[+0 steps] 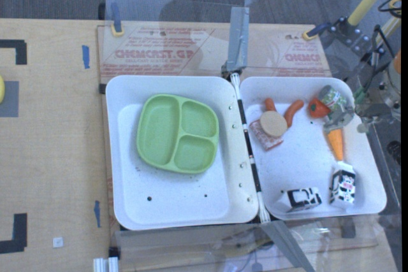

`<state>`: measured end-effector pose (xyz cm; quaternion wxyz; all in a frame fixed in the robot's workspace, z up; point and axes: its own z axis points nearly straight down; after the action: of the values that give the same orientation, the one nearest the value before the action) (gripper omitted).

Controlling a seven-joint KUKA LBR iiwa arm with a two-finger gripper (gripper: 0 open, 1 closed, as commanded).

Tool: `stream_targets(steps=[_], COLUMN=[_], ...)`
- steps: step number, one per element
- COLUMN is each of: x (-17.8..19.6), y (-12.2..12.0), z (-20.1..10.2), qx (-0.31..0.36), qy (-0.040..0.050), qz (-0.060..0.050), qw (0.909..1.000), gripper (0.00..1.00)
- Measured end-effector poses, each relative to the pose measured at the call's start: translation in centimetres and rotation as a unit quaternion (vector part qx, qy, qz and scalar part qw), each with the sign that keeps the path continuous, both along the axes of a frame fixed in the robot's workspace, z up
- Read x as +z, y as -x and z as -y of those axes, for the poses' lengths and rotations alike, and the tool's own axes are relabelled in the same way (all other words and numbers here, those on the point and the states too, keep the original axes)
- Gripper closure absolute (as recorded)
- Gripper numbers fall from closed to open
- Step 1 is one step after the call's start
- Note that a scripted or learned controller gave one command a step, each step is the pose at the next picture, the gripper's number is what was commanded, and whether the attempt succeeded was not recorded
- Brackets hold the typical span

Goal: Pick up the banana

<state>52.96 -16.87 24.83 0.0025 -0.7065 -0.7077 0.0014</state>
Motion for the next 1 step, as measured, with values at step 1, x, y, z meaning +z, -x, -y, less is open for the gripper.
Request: stream_targets(steps=[1], x=[6.92], y=[2.59], z=[-8.0], qx=[-0.122], qy=[0.0019], qz=[0.001], qw=[0.9926], gripper=[0.0])
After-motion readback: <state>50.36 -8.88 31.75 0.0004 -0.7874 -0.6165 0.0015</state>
